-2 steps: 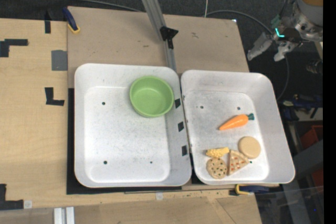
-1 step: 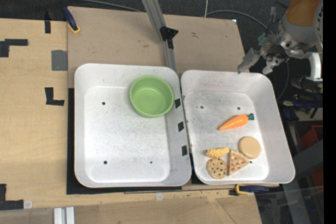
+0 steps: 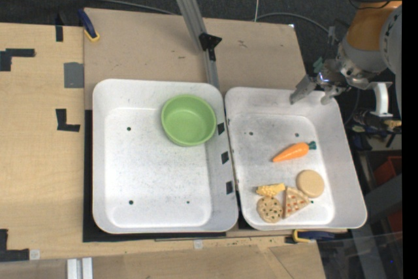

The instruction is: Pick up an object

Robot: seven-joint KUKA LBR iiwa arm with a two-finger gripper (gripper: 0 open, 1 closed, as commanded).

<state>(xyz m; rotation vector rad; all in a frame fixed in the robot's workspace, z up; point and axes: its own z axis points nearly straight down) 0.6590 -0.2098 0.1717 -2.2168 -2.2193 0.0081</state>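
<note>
Right of centre, carrot (image 3: pixel 290 152) lies tip lower-left, leaves upper-right; tool (image 3: pixel 312 93) gapes, empty.

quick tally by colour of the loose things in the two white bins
Green: 1, the round green plastic bowl in the left bin
Orange: 1, the orange toy carrot with a green top in the right bin
Tan or yellow: 4, the round tan toy bun, yellow toy corn piece, round speckled toy cookie, toy pizza wedge
Total: 6
</note>
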